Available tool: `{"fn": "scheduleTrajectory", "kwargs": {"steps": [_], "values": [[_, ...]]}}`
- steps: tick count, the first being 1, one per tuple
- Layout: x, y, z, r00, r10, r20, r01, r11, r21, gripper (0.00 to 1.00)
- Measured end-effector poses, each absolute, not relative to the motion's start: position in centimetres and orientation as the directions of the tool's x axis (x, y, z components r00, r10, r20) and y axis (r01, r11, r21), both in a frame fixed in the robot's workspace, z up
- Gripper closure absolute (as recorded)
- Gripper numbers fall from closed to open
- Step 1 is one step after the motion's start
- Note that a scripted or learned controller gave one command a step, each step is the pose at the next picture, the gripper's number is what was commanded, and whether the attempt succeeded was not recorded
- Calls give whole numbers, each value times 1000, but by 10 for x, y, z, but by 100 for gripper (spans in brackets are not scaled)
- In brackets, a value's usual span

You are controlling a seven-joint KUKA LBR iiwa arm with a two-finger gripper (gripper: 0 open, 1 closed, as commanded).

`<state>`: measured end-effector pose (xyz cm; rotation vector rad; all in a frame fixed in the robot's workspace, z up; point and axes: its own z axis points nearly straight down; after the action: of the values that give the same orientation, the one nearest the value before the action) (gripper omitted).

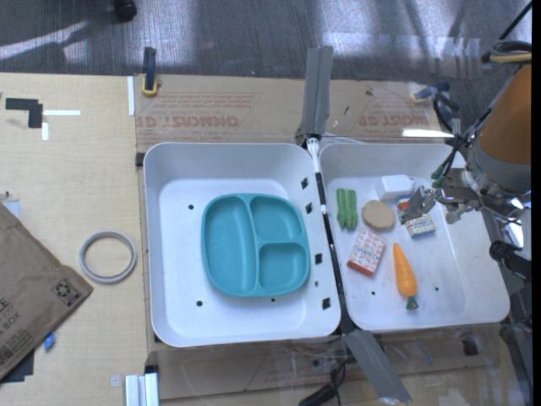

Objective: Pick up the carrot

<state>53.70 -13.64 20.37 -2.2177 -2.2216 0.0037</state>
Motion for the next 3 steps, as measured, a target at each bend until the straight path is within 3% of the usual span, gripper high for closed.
{"fn": "scheduleTrajectory", "kwargs": {"steps": [1, 2, 3], "values": [[493, -160, 100, 28, 1000, 1, 1000, -28, -3, 0], [493, -160, 109, 30, 1000, 1, 1000, -30, -3, 100], [493, -160, 109, 30, 1000, 1, 1000, -30, -3, 0]]}}
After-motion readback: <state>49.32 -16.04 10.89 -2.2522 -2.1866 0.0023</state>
